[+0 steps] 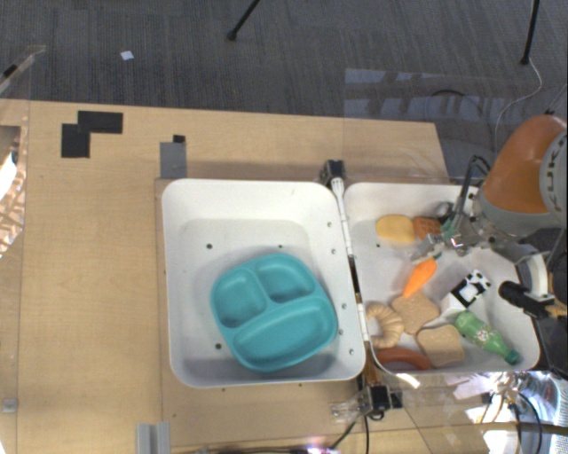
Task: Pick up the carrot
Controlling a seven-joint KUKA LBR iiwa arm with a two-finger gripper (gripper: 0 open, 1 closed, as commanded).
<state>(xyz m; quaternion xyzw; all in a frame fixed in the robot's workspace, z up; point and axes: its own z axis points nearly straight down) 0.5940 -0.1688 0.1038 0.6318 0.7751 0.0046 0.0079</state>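
A small orange plastic carrot [420, 277] lies tilted in the right shallow white bin [364, 217], with the gripper [446, 236] just above its green top. A teal divided plate [273, 309] sits in the left bin [186, 266].

This is a robotics lab or test cell, not a home or a kitchen. A plain plywood table [98, 266] stands on grey carpet [266, 53] and carries black tape markers [89, 131] and small metal brackets [174, 160]. Two shallow white bins [173, 266] sit clamped side by side on it, one holding a teal divided plate [273, 310], the other a jumble of toy food [426, 324]. A grey and orange robot arm [524, 168] reaches in from the right, cables [519, 430] trail along the near edge, and tripod legs [244, 22] stand on the carpet.
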